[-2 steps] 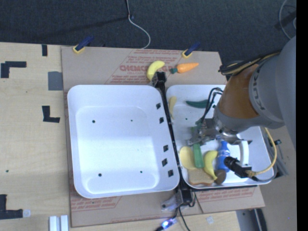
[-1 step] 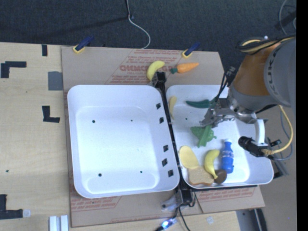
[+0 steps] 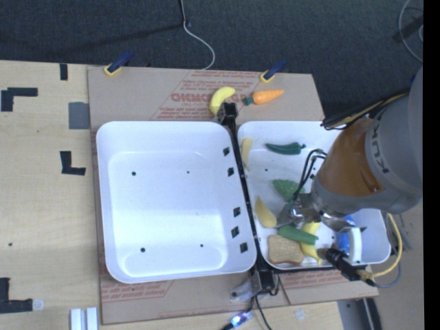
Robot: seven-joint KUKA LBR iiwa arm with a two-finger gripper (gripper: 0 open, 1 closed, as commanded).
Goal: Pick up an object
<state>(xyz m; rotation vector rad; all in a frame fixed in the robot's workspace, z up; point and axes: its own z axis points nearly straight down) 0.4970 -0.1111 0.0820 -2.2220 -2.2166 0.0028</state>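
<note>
The right bin [image 3: 313, 130] holds several toy foods: a dark green pepper [image 3: 284, 147], a green leafy piece [image 3: 286, 187], a yellow piece [image 3: 265, 214], a green vegetable [image 3: 298, 234], a slice of bread [image 3: 284, 251] and a small yellow piece [image 3: 246, 145] by the divider. My gripper [image 3: 300, 217] is low in this bin, just above the green vegetable and beside the leafy piece. The wrist and arm [image 3: 357, 170] hide much of the bin's right half.
The left bin [image 3: 110, 184] lies beside it. A yellow banana [image 3: 221, 98] and an orange carrot [image 3: 267, 97] rest on the cardboard behind the bins. A blue and white object [image 3: 350, 243] sits at the right bin's near right corner.
</note>
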